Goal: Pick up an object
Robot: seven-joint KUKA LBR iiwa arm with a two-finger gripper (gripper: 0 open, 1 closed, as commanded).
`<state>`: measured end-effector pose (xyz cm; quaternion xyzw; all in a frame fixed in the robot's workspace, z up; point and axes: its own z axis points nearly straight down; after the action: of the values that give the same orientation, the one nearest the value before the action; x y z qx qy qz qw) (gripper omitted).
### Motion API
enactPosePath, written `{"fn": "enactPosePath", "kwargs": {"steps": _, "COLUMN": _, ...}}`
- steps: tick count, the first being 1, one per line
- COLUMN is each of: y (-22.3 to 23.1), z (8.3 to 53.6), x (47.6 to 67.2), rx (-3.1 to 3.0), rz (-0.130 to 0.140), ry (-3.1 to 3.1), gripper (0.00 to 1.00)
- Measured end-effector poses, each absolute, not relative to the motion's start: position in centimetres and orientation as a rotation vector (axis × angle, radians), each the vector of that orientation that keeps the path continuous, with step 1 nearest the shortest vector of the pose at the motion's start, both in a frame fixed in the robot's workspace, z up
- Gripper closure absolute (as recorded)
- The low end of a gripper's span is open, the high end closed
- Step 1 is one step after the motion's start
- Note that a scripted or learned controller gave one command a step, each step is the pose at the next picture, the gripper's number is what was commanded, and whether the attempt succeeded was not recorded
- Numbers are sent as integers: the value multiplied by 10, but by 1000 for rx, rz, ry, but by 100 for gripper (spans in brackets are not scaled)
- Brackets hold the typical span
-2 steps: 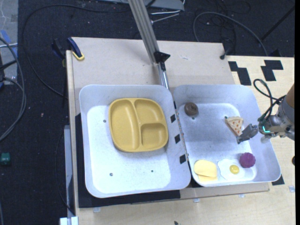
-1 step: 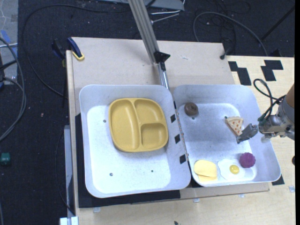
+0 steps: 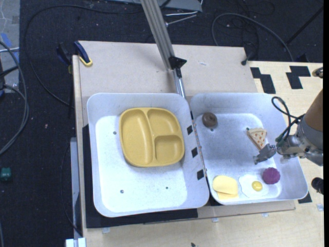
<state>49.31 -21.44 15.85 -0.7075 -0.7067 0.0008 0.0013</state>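
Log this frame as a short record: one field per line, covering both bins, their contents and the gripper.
left bin: holds a yellow divided plate
right bin: holds five small items
brown round piece: far left part of the right bin
cheese wedge: centre right, just above the gripper
purple ball: near right corner
fried egg: near edge, left of the purple ball
yellow block: near edge, left of the fried egg
gripper: low over the right bin, between cheese wedge and purple ball, nothing seen between its fingers
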Motion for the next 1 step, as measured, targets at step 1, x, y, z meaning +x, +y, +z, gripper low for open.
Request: {"fn": "enactPosePath", "kwargs": {"steps": 1, "y": -207, "z": 97, "x": 491, "rx": -2219, "rz": 3, "ry": -2217, "gripper": 0}}
